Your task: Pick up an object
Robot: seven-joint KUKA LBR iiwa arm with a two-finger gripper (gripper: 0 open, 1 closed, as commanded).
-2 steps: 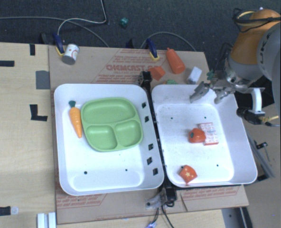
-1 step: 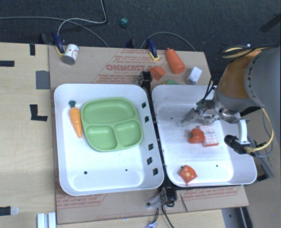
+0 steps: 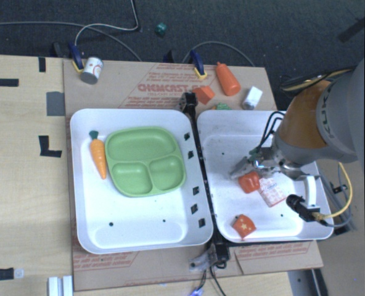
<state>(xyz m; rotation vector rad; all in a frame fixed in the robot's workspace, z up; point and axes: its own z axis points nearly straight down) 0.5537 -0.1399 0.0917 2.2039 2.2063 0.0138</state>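
Note:
In the right bin (image 3: 225, 134) lie a red block (image 3: 250, 182), a white and pink packet (image 3: 272, 192) just right of it, and a second red piece (image 3: 243, 226) near the front wall. My gripper (image 3: 249, 167) hangs low over the middle of this bin, right above the red block's upper edge and very close to it. Whether it touches the block is hidden by the wrist. The grey arm with its orange band (image 3: 303, 122) reaches in from the right.
The left bin (image 3: 84, 184) holds a green divided plate (image 3: 147, 161) and a toy carrot (image 3: 98, 156) beside it. Behind the bins lie an orange bottle shape (image 3: 227, 79), a small orange block (image 3: 205, 94), a white cube (image 3: 253, 97) and a small can (image 3: 92, 69).

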